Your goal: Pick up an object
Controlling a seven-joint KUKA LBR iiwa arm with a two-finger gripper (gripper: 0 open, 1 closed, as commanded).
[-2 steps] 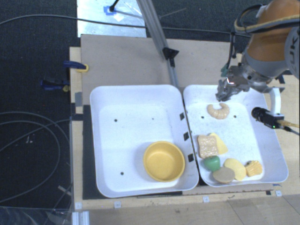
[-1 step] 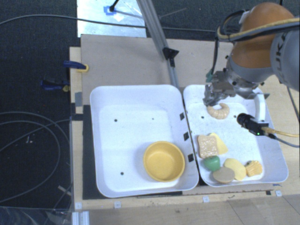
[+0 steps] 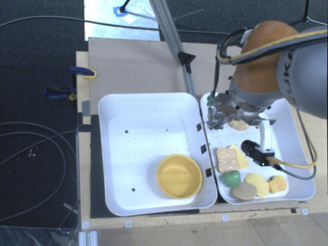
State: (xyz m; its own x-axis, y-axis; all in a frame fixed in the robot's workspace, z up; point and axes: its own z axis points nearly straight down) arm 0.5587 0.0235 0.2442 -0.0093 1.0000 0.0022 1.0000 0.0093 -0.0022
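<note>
My gripper (image 3: pixel 216 119) hangs low over the back left part of the right bin (image 3: pixel 299 152), close to the wall it shares with the left bin. A pale beige object (image 3: pixel 238 125) lies just to its right, partly hidden under the wrist. Toward the front of the right bin lie a speckled square toast piece (image 3: pixel 227 159), a yellow piece (image 3: pixel 241 159) under its edge, a green item (image 3: pixel 231 178), a tan round disc (image 3: pixel 244 191), a yellow lemon-like piece (image 3: pixel 258 183) and a ridged yellow piece (image 3: pixel 278 184).
A yellow bowl (image 3: pixel 179 176) stands upright at the front right of the left bin (image 3: pixel 133 117). A black cylinder with a green light (image 3: pixel 256 152) and a yellow cable (image 3: pixel 294 164) hang over the right bin. A slanted metal pole (image 3: pixel 171 29) crosses behind the bins.
</note>
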